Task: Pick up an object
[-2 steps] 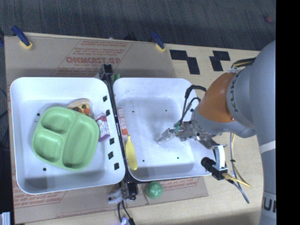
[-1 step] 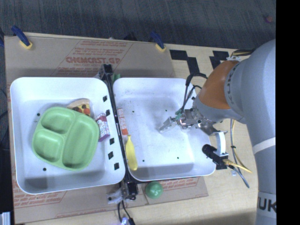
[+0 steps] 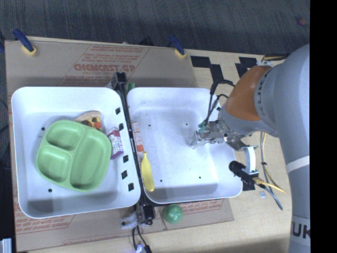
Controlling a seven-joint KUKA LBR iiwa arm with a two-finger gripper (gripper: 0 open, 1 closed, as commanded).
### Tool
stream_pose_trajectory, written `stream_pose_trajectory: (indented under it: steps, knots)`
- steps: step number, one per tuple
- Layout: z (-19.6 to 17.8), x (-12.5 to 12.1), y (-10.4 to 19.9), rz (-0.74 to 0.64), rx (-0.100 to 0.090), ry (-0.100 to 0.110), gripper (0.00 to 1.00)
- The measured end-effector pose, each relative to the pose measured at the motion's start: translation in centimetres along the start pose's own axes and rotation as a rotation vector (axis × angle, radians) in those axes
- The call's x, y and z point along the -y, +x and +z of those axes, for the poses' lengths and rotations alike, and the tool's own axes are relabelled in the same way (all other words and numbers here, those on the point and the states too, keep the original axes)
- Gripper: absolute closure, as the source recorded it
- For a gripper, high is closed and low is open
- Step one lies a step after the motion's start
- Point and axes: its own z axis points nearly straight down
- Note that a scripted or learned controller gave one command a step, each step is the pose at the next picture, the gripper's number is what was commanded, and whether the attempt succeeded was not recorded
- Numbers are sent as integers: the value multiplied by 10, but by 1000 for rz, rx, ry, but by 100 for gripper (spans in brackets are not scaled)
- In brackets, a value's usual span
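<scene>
The bench (image 3: 158, 57) is viewed from one fixed camera set above, looking down at a slant. Both white bins (image 3: 31, 204) are framed fully at middle distance, the arm (image 3: 284, 94) entering at frame right.

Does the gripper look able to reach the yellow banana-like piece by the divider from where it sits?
Probably yes: the gripper is in the same right bin, with bare floor between it and the yellow piece.

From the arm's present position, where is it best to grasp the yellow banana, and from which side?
Probably from above, at the middle of the yellow banana. It lies flat and lengthwise against the right bin's left wall, so the fingers should close across its narrow width, though the wall leaves little room.
</scene>
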Motion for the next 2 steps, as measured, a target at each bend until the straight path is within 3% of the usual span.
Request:
stream_pose_trajectory:
  steps: [1, 2]
  knots:
    - [-84, 57, 0, 5, 2, -2, 100]
    - [-84, 57, 0, 5, 2, -1, 0]
